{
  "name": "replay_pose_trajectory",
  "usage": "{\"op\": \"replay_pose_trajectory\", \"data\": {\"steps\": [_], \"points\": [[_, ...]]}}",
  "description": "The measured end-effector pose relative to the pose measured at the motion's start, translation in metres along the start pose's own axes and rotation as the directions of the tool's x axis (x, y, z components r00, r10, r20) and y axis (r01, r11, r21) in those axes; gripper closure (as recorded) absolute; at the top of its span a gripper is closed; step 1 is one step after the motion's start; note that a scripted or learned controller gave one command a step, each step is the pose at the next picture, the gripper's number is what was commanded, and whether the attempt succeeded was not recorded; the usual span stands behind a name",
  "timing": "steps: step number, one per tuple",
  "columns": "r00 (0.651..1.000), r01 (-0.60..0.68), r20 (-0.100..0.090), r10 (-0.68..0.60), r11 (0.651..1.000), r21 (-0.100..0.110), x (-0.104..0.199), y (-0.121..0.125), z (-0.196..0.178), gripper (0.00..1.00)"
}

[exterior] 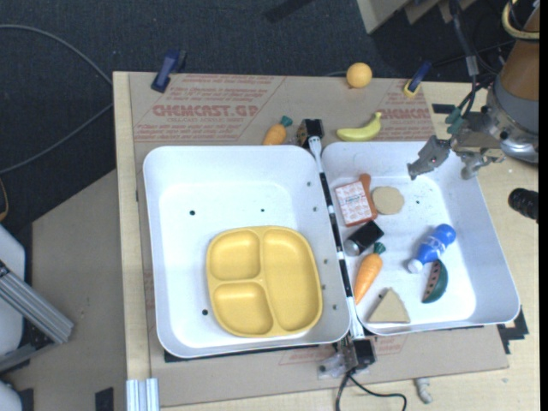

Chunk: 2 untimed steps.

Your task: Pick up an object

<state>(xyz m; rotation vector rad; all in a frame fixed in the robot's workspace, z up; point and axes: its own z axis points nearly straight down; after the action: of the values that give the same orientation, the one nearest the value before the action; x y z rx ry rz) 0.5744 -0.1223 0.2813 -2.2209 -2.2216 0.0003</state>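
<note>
The right bin (479,221) holds a red-and-white packet (352,202), a tan round cookie (387,200), a small black block (366,235), a toy carrot (368,272), a blue bottle (432,246), a watermelon slice (434,282) and a tan wedge (388,307). My gripper (447,157) hangs above the bin's far right part, fingers spread open with nothing between them. It is up and to the right of the cookie, apart from every object.
The left bin (171,195) carries a yellow divided plate (263,279). Outside the bins on the cardboard lie a banana (360,128), a small carrot (276,134) and an orange ball (359,74). Blue clamps (167,70) hold the board's far edge.
</note>
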Motion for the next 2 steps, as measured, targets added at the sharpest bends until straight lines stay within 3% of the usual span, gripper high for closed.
{"op": "replay_pose_trajectory", "data": {"steps": [1, 2], "points": [[1.000, -0.002, 0.000, 0.002, 1.000, 0.003, -0.066, -0.030, 0.124, 0.00], [1.000, 0.000, -0.001, 0.000, 1.000, 0.001, -0.068, -0.005, 0.197, 0.00]]}}
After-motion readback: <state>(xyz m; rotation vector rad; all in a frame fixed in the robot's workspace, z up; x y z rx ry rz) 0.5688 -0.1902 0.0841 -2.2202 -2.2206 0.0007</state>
